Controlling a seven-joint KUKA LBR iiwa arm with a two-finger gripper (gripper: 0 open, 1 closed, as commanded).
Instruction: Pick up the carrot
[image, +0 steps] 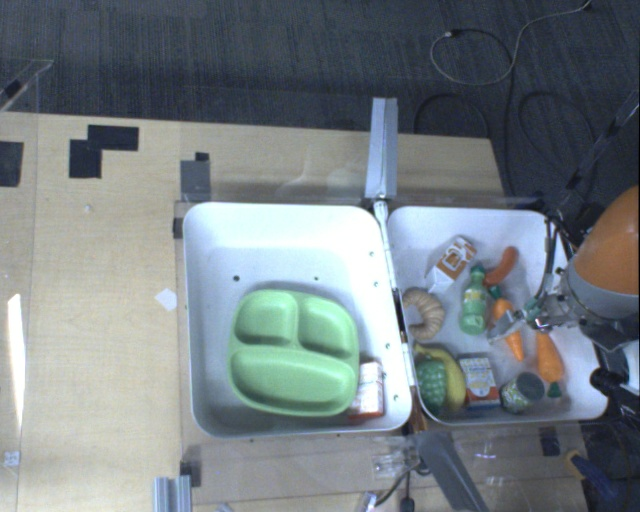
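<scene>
the gripper (522, 322) hangs over the right bin (420, 228), how far open it is cannot be told. the carrot (549, 358) lies just right of it, near the bin's right wall, beside a can (521, 393).

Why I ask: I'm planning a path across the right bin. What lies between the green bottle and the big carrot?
In the camera view, between the green bottle and the carrot lie a smaller orange piece and the gripper, over the right bin.
</scene>
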